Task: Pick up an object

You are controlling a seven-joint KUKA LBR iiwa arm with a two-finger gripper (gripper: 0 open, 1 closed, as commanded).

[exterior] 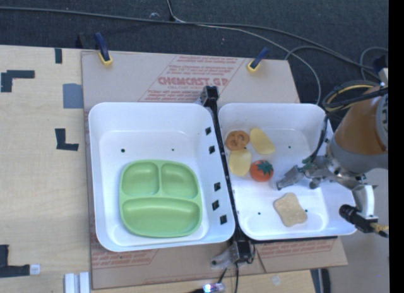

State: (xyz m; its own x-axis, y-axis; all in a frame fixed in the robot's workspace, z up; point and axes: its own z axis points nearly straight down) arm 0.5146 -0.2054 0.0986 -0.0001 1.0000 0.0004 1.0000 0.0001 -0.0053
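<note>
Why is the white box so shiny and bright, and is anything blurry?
Camera view: strong light makes the right bin glow nearly blown-out white along its rim; the left bin is bright too. The green tray and tomato look fairly sharp with soft shadows; the arm at the edge looks slightly blurred.

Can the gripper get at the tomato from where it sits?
Probably yes: the gripper is in the right bin, just right of the tomato, with bare bin floor between them.

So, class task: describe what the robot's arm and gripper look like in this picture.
The arm is grey with a broad orange band above the wrist. The gripper is dull grey metal with slim fingers. Yellow and black cables loop behind the arm.
</note>
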